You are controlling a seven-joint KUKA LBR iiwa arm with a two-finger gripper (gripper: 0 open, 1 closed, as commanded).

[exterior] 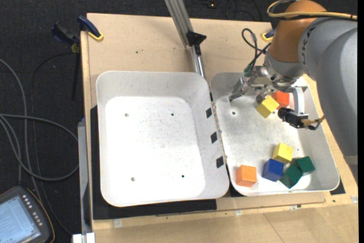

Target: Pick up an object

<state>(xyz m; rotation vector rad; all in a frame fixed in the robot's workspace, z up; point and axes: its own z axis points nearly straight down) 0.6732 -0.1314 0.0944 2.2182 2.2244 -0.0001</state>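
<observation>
right bin (318, 139): we see orange, blue, yellow, two green blocks at its near end | gripper (267, 101) fingers grasping yellow block (266, 106) | left bin (114, 88)

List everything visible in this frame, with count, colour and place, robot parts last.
Bins: 2, white, side by side on the bench; left bin, right bin.
Yellow blocks: 2; one at the gripper, one among the blocks at the right bin's near end.
Orange blocks: 2; one beside the gripper, one near the right bin's front edge.
Blue block: 1, near end.
Green blocks: 2, near end.
Arm: 1, grey, from right.
</observation>
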